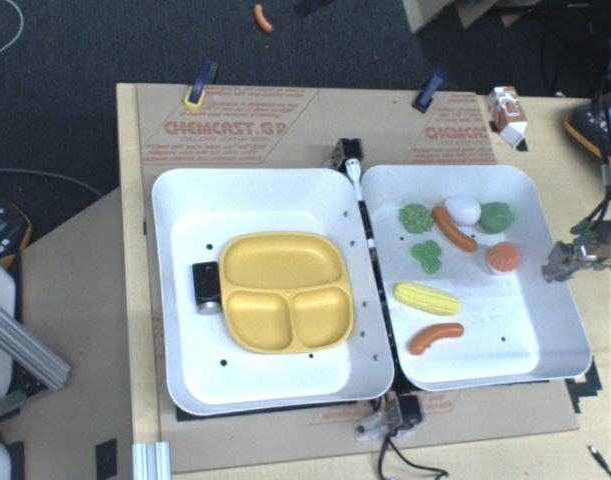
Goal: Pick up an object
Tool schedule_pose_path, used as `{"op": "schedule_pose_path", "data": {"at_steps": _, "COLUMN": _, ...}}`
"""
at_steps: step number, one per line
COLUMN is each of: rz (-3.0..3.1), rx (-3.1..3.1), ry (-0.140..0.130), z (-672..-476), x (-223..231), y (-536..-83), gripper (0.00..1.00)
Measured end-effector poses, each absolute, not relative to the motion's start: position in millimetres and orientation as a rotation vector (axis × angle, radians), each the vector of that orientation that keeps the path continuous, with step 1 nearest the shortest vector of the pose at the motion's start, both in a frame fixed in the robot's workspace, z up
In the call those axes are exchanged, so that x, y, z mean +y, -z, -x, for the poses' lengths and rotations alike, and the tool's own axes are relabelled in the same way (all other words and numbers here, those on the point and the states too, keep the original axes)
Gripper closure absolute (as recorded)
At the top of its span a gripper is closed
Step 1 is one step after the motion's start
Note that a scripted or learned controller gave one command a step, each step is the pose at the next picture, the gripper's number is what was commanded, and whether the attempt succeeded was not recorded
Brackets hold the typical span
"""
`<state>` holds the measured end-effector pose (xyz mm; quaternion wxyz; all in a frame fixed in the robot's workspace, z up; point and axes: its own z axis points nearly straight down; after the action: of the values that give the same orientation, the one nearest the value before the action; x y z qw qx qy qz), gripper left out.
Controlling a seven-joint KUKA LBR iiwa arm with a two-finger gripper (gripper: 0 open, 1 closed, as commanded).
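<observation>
The right bin (545, 348) holds toy food. There are two green broccoli pieces (416, 218) (427, 256), a long sausage (453, 229), a white egg (463, 209) and a green vegetable (496, 217). Nearer the front lie an orange-red round fruit (502, 257), a yellow corn cob (427, 297) and a second sausage (436, 337). My gripper (568, 260) hangs at the bin's right rim, right of the round fruit and apart from it. Nothing shows in it.
The left bin (175, 218) holds a yellow divided plate (285, 290) with a small black block (206, 283) against its left side. A small carton (508, 116) lies on the bench behind the right bin. Clamps (198, 86) (429, 90) grip the board's far edge.
</observation>
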<state>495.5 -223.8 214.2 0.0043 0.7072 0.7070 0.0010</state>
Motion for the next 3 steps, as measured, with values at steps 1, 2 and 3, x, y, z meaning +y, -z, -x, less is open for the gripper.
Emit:
{"op": "schedule_pose_path", "data": {"at_steps": 1, "rz": -2.217, "rx": 2.219, "ry": -0.002, "z": -496.4, "x": -224, "y": -226, "gripper": 1.00}}
{"op": "schedule_pose_path", "data": {"at_steps": 2, "rz": -2.215, "rx": 2.229, "ry": -0.002, "z": -518.6, "x": -178, "y": -216, "gripper": 1.00}}
{"op": "schedule_pose_path", "data": {"at_steps": 3, "rz": -2.215, "rx": 2.226, "ry": -0.002, "z": -539.8, "x": -130, "y": -209, "gripper": 1.00}}
